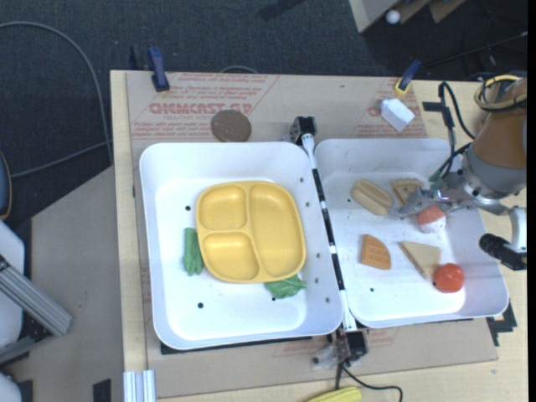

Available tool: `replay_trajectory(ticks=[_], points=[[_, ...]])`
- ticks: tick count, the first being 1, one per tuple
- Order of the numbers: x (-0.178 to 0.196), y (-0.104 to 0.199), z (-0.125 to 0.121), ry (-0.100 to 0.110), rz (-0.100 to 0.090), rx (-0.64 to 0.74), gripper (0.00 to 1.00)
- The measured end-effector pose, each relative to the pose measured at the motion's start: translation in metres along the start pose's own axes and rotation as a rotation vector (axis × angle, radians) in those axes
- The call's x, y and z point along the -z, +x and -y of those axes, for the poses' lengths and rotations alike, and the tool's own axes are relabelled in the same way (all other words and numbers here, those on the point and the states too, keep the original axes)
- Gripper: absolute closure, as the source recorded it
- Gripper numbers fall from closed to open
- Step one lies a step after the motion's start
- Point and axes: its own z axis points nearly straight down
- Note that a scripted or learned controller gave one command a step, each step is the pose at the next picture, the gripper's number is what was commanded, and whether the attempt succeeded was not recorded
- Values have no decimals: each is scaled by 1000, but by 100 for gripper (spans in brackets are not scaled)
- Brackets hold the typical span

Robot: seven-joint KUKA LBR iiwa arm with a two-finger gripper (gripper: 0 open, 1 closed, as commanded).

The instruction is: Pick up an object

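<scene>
Two white bins on the bench; my gripper (423, 206) is low in the right bin (368, 308), at a small red-and-white piece (431, 218), probably to grab it. Can't tell whether I've clamped it. Red ball (449, 277) sits near.

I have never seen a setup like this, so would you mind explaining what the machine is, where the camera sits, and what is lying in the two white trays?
One fixed camera looks down at a slant on a bench. The grey arm with an orange band entering from the right is a robot; its two-finger gripper hangs low over the right bin. That bin holds toy food: a bread roll, a toast-like piece, an orange wedge, a pale wedge, a red tomato and a small red-and-white piece beside the gripper. The left bin holds a yellow divided plate with two green leafy pieces at its edges. Whether anything is gripped is unclear.
</scene>
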Motion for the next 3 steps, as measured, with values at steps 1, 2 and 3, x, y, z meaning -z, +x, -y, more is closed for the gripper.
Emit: replay_trajectory(ticks=[1, 2, 3], points=[[11, -3, 0, -2, 7, -1, 100], [0, 63, -16, 0, 8, -4, 100], [105, 116, -28, -5, 10, -4, 100]])
